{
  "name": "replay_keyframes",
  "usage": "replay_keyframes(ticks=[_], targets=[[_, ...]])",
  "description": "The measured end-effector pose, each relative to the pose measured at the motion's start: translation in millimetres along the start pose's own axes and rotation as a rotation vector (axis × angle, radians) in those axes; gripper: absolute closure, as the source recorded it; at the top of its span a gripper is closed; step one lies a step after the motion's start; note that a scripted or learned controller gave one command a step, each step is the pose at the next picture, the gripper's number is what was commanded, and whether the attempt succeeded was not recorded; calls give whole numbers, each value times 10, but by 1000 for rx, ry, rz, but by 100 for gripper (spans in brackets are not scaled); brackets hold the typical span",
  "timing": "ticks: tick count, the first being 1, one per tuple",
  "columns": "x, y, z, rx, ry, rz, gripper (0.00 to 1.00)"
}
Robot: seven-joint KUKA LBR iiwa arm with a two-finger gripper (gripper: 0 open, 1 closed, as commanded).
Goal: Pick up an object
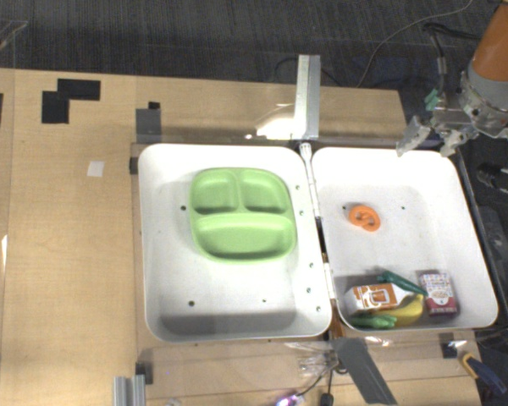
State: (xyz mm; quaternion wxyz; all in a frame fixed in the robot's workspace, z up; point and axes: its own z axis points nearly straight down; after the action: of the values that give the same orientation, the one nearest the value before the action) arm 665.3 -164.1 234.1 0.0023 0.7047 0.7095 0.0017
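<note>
While hanging at the upper right of the frame, over the top edge of the right bin (423,169), pinches nothing: gripper (427,142) spread wide, with only air between its two prongs. Well apart from every pickable thing at this point.

Nearest below and to the left, alone on the bare white floor near mid-frame right: a small orange disc (364,217). Easiest target, probably, with room on all sides.

Farther down, packed into the lower right corner of that bin: a small orange-and-white carton (377,296), a banana (409,310) touching it, a green stem-like piece (404,281) lying across the top of both, and a dark red box (438,293) just beside them, close to the bin wall.

Farthest out, in the left bin (165,299), centre-left of the frame: a green divided plate (241,212).

Likely troubles from here:
- Coming down on the flat disc and closing over its top, sliding off for lack of height to grip.
- Reaching into the crowded corner and catching two items together, or shoving one against the wall.
- Descending too near the rim and striking it.
</note>
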Motion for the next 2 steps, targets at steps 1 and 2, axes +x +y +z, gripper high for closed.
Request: replay_keyframes(ticks=[1,2], targets=[[530,50,1370,-2,0,-228,0],[640,-599,1425,-7,0,-259,0]])
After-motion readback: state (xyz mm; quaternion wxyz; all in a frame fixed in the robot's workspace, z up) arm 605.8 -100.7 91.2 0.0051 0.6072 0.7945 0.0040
